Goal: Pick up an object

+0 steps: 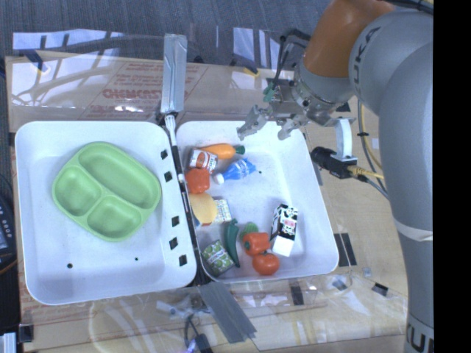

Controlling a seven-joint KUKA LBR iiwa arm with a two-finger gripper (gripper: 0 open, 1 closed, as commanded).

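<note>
Brown cardboard sheeting (pixel 125 87) with faded red print, too blurred to read, covers the bench beneath two shallow white plastic bins set side by side, and grey carpet shows beyond.

From the fixed overhead camera, the left white bin (pixel 44 271) holds a light green plastic plate with three compartments (pixel 107 190). The right white bin (pixel 313 226) holds a cluster of small toy groceries. An orange plastic bottle with a white label (pixel 215 154) lies near the bin's upper left, with a small clear bottle with a blue label (pixel 235 170) just beside it. Below them, along the divider, sit a red-orange lump (pixel 197 180) and a yellow block (pixel 205 209). Toward the near edge lie a green packet (pixel 216 257), a dark green pepper shape (pixel 232 240), two red tomato-like pieces (pixel 259 252) and a black-and-white milk carton (pixel 284 230) printed in a cow pattern; its lettering cannot be read.

The two-finger gripper (pixel 268 126) on the grey arm with the orange band (pixel 342 28) hangs over the far rim of the right bin, up and to the right of the orange bottle and clear of it. Its fingers (pixel 250 127) are spread wide apart, with nothing between them and touching none of the groceries.
</note>
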